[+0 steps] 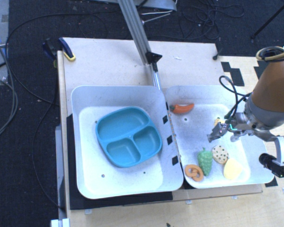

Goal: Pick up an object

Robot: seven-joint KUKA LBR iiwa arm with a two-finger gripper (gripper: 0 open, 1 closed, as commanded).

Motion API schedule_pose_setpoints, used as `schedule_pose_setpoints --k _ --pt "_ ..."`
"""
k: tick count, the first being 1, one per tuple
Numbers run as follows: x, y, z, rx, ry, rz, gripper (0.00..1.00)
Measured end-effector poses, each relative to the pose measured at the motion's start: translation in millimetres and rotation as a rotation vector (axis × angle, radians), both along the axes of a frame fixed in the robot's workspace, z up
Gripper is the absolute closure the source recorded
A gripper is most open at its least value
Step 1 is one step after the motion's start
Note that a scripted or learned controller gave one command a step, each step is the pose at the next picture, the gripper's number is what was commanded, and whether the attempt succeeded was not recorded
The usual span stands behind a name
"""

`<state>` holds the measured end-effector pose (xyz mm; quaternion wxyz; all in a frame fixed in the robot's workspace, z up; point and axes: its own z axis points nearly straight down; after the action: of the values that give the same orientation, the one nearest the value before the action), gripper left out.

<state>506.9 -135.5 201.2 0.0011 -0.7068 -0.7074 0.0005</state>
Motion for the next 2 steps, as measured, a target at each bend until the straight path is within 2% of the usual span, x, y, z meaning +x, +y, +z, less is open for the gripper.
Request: schedule_pose_setpoints --k 1,2 --pt "0.4 -0.1 0.5 -0.001 -0.002 0.0 0.0" --pt "7.1 -6.4 -56.4 0.0 0.002 -0.003 0.0"
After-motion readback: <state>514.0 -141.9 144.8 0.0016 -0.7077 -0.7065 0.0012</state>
